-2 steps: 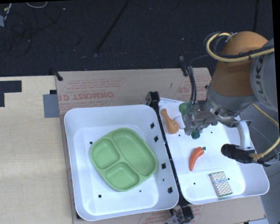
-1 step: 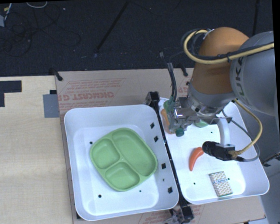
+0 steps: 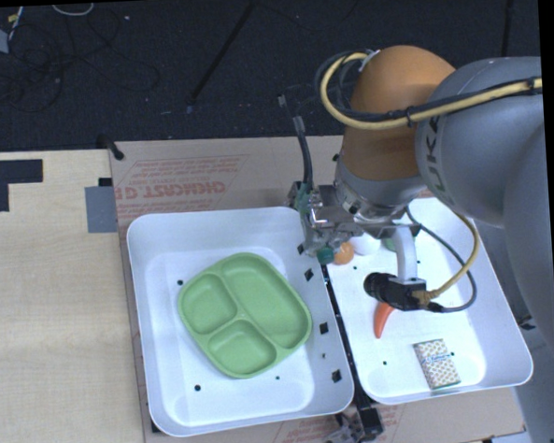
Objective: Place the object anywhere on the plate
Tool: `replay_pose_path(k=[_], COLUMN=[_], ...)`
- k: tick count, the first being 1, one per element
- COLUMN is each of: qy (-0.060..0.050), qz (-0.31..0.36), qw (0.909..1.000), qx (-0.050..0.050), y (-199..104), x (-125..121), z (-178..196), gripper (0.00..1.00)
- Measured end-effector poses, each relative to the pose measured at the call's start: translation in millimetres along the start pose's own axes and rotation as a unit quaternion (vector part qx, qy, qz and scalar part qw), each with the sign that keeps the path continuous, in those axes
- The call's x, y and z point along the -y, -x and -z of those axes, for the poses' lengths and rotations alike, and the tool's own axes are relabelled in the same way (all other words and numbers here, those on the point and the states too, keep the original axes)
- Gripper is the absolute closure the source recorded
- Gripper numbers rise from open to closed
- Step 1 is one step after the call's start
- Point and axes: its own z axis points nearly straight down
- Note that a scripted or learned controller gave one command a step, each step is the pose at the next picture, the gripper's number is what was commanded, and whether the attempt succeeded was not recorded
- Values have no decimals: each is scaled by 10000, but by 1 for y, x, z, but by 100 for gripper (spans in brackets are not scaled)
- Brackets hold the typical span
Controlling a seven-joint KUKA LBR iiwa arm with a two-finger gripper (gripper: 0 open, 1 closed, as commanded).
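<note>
A light green plate with three compartments lies in the left bin, and nothing rests on it. My gripper hangs over the divider between the two bins, at the upper left corner of the right bin. The big grey and orange wrist covers most of it. A small orange and green object sits right at the gripper's tip; I cannot tell whether it is held or lying in the bin. An orange carrot-shaped piece lies in the middle of the right bin.
A small patterned beige packet lies near the front of the right bin. The arm covers that bin's back right part. Brown cardboard lies under both bins, and pale wooden bench stretches to the left.
</note>
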Motion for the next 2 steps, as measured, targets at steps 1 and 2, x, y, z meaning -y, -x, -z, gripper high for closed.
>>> replay_pose_path(k=[1, 2], qy=[0, -5], qz=[-1, -7], qw=[10000, 10000], qx=[3, 7], y=[-40, -39], x=[-14, -13], z=[-6, -6], gripper=[100, 0])
